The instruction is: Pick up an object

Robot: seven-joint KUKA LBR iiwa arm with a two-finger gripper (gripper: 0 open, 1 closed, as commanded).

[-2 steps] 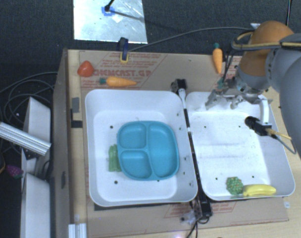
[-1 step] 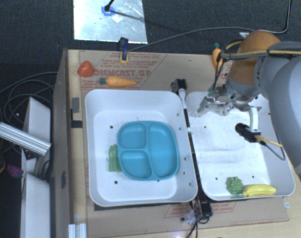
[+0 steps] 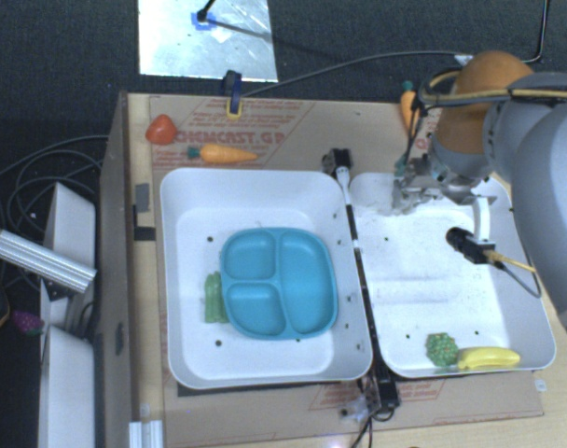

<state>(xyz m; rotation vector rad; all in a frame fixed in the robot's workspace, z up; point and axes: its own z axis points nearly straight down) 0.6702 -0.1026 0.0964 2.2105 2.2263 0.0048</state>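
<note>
My gripper hangs low over the far left corner of the right bin, under the grey wrist with the orange band. No object shows in it. A green broccoli piece and a yellow banana lie side by side at the near edge of the right bin, well away from the gripper. In the left bin sits a blue divided plate, with a green pickle-like piece against its left side.
On the cardboard behind the left bin lie a red tomato and an orange carrot. A black cable part hangs off the arm above the right bin. A small orange piece sits behind the right bin.
</note>
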